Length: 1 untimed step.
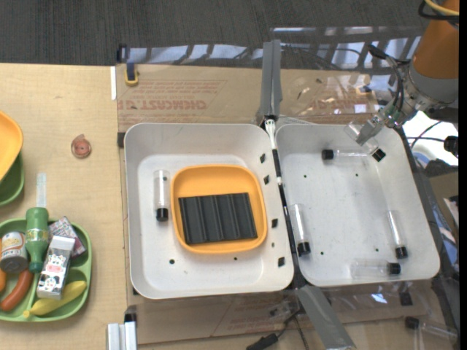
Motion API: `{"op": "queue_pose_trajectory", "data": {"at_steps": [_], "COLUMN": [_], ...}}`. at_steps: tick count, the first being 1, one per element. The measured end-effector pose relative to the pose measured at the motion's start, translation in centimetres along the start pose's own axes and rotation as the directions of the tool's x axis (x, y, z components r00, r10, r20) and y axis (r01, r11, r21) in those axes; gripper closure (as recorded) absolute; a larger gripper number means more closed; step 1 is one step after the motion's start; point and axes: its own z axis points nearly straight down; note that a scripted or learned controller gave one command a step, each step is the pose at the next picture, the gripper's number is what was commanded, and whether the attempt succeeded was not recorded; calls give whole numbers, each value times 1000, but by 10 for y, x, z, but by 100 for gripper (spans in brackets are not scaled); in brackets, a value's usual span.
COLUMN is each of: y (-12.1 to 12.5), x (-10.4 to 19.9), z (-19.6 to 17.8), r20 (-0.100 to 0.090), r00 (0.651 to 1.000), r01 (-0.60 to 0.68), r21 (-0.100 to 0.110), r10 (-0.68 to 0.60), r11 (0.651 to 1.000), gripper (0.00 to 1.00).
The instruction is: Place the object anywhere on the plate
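Observation:
An orange plate (217, 176) sits in the middle of the left bin (139, 195). A dark grey ribbed rectangular object (219, 219) lies flat on the plate, inside its rim. The gripper (365, 131) hangs over the far edge of the right bin (350, 203), below the arm's orange band (439, 46), well away from the plate. Nothing shows between its fingers.
Clear tubes with black caps lie around: one (160, 194) left of the plate, several in the right bin along its edges (299, 230) (395, 232). On the wooden table at left are a green tray of toy food (76, 286) and an orange bowl (9, 146).

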Motion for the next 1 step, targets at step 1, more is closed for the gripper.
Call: {"op": "queue_pose_trajectory", "data": {"at_steps": [1], "y": [-23], "x": [-36], "z": [0], "r20": [1], "r00": [975], "r01": [221], "r21": [-1], "r10": [-221], "r11": [975], "gripper": [100]}}
